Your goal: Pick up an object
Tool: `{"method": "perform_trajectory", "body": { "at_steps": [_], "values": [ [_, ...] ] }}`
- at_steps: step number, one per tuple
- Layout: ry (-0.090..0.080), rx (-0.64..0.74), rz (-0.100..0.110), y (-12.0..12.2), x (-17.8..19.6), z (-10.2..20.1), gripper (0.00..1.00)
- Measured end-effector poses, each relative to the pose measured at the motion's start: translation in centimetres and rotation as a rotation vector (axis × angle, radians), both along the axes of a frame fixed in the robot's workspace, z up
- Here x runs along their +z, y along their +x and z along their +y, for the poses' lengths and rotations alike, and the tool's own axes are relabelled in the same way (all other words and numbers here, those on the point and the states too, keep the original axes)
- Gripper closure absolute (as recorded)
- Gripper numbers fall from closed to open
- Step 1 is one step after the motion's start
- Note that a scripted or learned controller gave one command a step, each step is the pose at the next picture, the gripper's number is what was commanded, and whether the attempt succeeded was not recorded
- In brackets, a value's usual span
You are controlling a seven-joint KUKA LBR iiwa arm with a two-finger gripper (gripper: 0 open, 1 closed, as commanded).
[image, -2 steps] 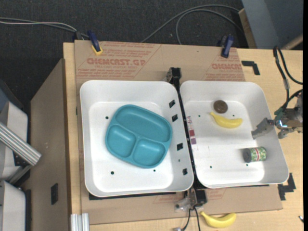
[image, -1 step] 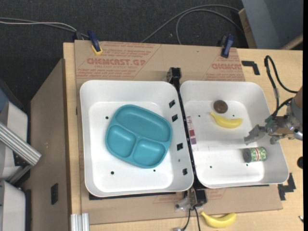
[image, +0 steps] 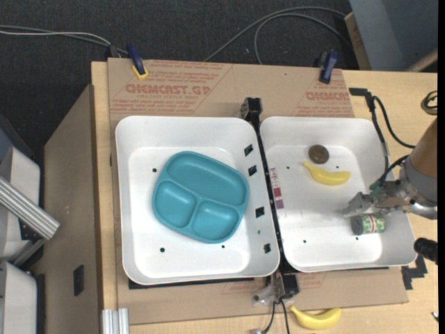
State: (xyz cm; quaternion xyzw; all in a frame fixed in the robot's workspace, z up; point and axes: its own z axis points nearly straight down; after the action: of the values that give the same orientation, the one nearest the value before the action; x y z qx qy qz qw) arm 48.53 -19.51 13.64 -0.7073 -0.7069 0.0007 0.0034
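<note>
Reaching in from the right, the gripper [image: 366,204] hangs low over the right bin [image: 299,252], just above a small can [image: 368,223] lying on its side, long axis running left to right; whether the fingers have closed cannot be told. A banana [image: 327,176] curves nearby, tips upward, below a brown round object [image: 318,153]. A teal divided plate [image: 200,196] fills the left bin [image: 132,207] on the cardboard-covered bench [image: 174,85].
</note>
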Motion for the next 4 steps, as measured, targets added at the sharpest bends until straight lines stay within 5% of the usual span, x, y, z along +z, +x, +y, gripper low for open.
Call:
{"method": "perform_trajectory", "body": {
  "at_steps": [1,4],
  "values": [
    [-0.002,0.001,-0.006,0.2,1.3,0.0,1.0],
    [-0.006,0.002,-0.01,0.0,15.7,-0.2,1.0]
  ]
}}
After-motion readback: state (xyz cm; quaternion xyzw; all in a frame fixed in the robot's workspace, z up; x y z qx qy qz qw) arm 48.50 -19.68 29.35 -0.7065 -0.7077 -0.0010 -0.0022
